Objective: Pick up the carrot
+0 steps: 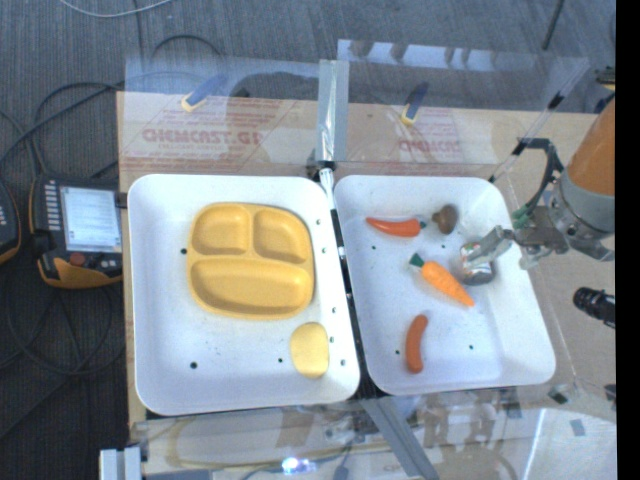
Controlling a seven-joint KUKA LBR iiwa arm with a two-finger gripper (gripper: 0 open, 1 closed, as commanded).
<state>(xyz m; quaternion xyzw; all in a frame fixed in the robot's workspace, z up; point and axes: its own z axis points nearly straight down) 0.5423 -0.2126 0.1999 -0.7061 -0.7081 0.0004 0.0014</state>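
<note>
The carrot [443, 281] is orange with a small green top and lies at a slant in the middle of the right bin [520, 353]. My gripper [480, 260] hangs over the same bin just to the right of the carrot, close beside its upper half. Nothing is visibly held in it. The arm reaches in from the right edge.
In the right bin also lie a red chili pepper [393, 226], a small brown piece [446, 218] and a reddish sausage [416, 343]. The left bin [160, 368] holds a yellow divided plate [252, 259] and a yellow round piece [310, 349].
</note>
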